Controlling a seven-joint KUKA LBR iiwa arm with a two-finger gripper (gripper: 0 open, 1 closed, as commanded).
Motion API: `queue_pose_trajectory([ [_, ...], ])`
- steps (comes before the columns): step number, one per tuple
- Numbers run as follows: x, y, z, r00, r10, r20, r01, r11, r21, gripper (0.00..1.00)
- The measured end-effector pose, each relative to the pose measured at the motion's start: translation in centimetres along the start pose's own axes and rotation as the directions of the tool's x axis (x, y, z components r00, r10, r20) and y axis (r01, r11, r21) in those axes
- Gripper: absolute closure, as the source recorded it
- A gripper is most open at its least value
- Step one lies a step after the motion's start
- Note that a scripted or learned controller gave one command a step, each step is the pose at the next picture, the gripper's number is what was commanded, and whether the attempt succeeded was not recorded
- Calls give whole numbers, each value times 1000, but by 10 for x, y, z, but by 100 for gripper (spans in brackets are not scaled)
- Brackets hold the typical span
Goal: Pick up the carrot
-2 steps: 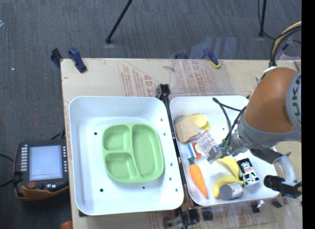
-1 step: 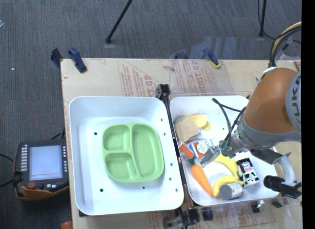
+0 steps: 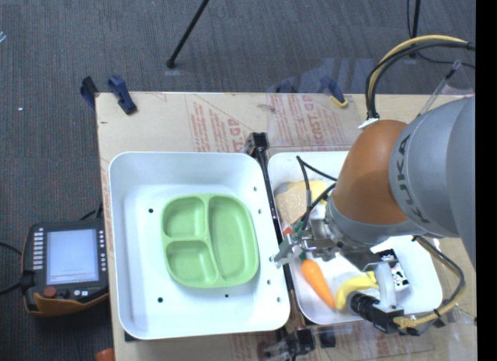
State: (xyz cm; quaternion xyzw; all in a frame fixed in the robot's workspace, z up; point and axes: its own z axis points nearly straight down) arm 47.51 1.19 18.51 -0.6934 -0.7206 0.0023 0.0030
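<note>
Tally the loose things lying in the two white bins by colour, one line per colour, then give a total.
Green: 1, the divided plate in the left bin.
Orange: 1, the carrot in the right bin.
Yellow: 1, the banana-like piece beside the carrot.
Pale cream: 1, the rounded item, partly hidden by the arm.
Total: 4 in view.

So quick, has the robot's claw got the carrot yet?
Gripper: cannot be told; it sits right above the carrot in the right bin.
</note>
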Motion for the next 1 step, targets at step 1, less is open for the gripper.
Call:
queue_pose_trajectory([
  [1,-69,-3,-1,999,52,2,-52,999,-1,0],
])
